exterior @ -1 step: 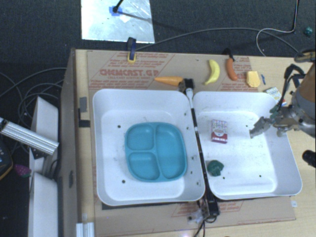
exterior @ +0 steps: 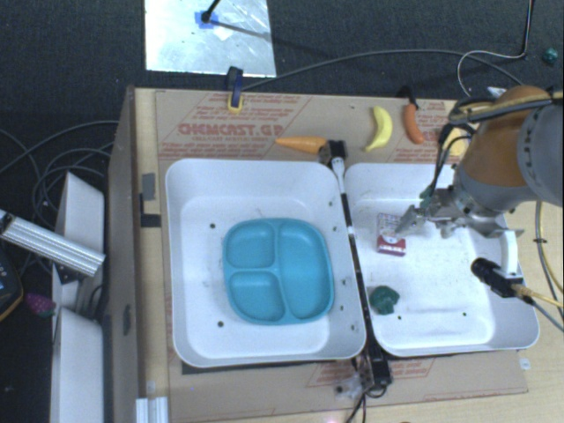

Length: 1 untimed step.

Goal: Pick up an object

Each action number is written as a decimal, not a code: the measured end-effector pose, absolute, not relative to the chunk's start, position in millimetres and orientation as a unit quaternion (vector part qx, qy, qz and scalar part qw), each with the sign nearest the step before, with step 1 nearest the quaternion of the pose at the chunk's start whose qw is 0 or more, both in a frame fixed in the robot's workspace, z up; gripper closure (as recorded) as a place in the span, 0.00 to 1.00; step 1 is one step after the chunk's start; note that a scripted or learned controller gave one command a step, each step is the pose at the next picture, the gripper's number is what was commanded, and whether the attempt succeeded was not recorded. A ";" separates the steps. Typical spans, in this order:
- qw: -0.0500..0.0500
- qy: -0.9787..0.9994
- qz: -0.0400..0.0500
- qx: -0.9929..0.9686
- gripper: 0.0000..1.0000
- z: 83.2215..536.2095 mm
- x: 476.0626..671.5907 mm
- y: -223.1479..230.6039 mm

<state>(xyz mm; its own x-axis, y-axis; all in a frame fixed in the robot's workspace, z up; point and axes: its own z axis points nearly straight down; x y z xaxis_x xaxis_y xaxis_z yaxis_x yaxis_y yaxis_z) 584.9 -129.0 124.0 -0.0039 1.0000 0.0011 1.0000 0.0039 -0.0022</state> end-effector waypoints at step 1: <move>0.000 -0.709 0.000 -0.706 0.00 84.0 592.1 -88.7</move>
